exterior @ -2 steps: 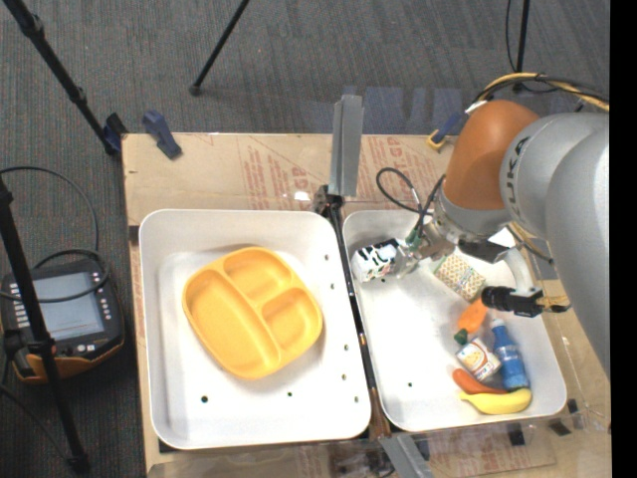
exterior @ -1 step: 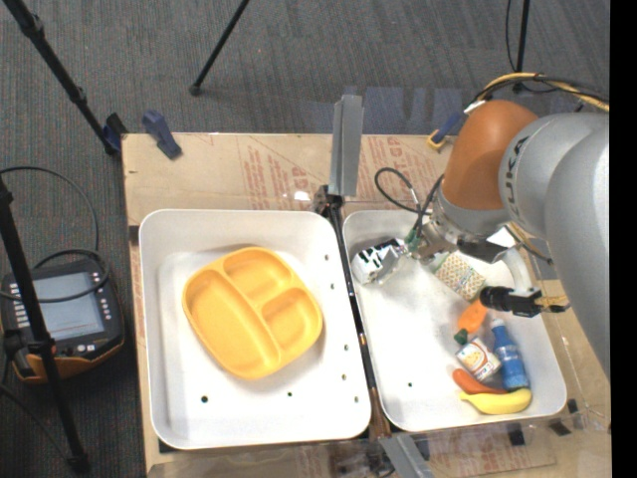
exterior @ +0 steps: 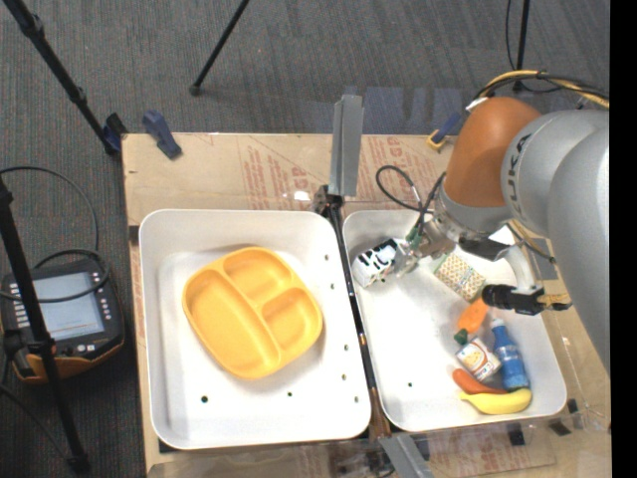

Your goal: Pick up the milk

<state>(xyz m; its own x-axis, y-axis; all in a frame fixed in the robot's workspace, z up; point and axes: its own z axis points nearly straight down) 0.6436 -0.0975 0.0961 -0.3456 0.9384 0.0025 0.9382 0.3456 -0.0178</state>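
- The milk (exterior: 376,261) is the little carton with black-and-white cow spots, lying on its side in the upper left corner of the right bin (exterior: 423,406), close to the divider between the two bins.
- Its long axis runs on a slant, from lower left to upper right in the frame. The upper right end points at the gripper, the lower left end at the bin wall.
- The gripper (exterior: 410,254) is right at the milk's upper right end, touching it or as good as. From my screen I can't tell if the fingers are spread or pinched, or if the carton is actually between them, so I'm not calling it a grab.
- The arm (exterior: 498,162) comes in from the right edge of the frame; the orange band is sitting just above the wrist, over the top of the right bin.
- Other stuff in the right bin: a speckled box (exterior: 459,276) just right of the gripper, an orange carrot-looking piece (exterior: 472,318) below that, then a small carton (exterior: 478,358), a blue bottle (exterior: 510,358) and a banana (exterior: 497,401) bunched in the lower right corner.
- The left bin (exterior: 179,411) has a yellow divided plate (exterior: 253,311) sitting about in the middle, well apart from the milk.
- A handheld controller (exterior: 62,312) sits on the floor at the left edge of the frame.
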